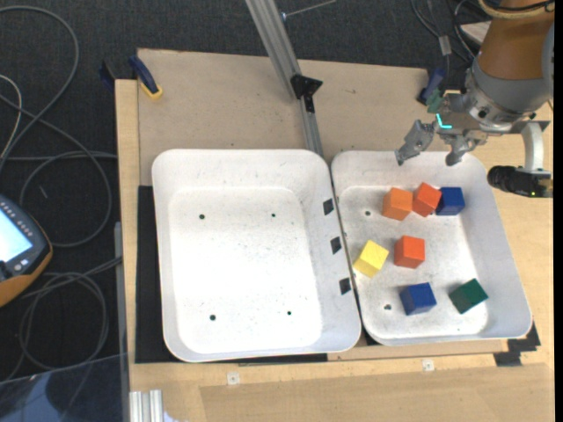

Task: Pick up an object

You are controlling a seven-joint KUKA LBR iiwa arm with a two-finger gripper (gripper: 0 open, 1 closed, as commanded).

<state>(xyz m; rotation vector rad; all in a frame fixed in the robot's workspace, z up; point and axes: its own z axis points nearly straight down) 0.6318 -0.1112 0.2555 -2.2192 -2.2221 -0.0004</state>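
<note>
Dark carpet floor w/ loose black cables runs along the top & left; a wooden bench (220, 95) sits on it, taking most of the view. A grey metal pole (280, 47) slants down from the top to a black clamp at the bench's middle, just behind the bins. At the far left edge there's a handheld device w/ a lit screen (16, 246), part cut off. One small blue clip (146, 75) sits at the bench's back left corner.

2 shallow white bins, side by side, touching along their inner edges. Left bin (242, 253): the larger-looking one, nothing but dark specks on its floor. Right bin (493, 262): holds all the blocks.

1 arm (515, 33), orange band above the wrist, comes in from the right at the top. Its gripper (434, 151) hangs over the back rim of the right bin, fingers spread apart, nothing between them, near the back row of blocks but not touching.

Blocks, 7 total, all in the right bin:
- 3 orange: orange block (398, 203) & second orange block (427, 198) touching each other in the back row; third orange block (409, 251) at mid bin.
- 2 blue: blue block (450, 200) at the back, just beside the 2nd orange; second blue block (417, 298) near the front.
- 1 green block (468, 294), front right, tilted, near the 2nd blue.
- 1 yellow block (371, 258), left of the 3rd orange, close to the bins' shared edge.
</note>
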